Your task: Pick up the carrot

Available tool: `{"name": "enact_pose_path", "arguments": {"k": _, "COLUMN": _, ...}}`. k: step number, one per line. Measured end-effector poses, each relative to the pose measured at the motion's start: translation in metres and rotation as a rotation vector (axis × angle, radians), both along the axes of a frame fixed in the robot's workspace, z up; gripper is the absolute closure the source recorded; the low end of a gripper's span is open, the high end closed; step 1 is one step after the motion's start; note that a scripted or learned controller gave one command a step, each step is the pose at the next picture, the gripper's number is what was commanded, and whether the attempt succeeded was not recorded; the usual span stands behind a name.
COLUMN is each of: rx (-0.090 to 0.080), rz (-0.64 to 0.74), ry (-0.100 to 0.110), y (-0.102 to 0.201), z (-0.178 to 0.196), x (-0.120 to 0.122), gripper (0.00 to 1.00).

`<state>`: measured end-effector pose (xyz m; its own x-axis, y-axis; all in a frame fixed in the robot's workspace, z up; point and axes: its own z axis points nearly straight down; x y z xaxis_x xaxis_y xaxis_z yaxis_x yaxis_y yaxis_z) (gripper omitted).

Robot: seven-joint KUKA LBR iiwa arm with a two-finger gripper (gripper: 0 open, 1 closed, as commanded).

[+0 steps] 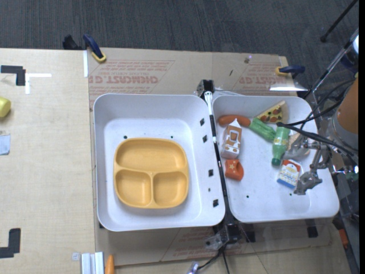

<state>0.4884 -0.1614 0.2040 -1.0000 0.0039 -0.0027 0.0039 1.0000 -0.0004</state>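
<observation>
The carrot [234, 120], a short orange-red piece, lies at the far left of the right bin [268, 207], close to the divider between the bins. My gripper [305, 185] hangs low over the right side of that bin, well to the right of the carrot and nearer the front. It is just right of a small white, blue and red carton [289, 173]. Nothing shows in the gripper.
Beside the carrot lie a pizza slice [271, 113], a green vegetable [262, 129], a green bottle [279, 144], a brown-and-white carton [231, 141] and a red fruit [234, 169]. The left bin [108, 204] holds a yellow divided plate [151, 173]. Cables cross the right bin's far right corner.
</observation>
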Motion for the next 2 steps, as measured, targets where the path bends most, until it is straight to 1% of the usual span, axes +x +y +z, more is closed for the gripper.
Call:
{"name": "enact_pose_path", "arguments": {"k": 1, "rx": 0.001, "rz": 0.100, "ry": -0.001, "y": 0.065, "z": -0.050, "x": 0.015, "gripper": 0.00}}
{"name": "enact_pose_path", "arguments": {"k": 2, "rx": 0.001, "rz": 0.172, "ry": -0.003, "y": 0.129, "z": -0.012, "x": 0.010, "gripper": 0.00}}
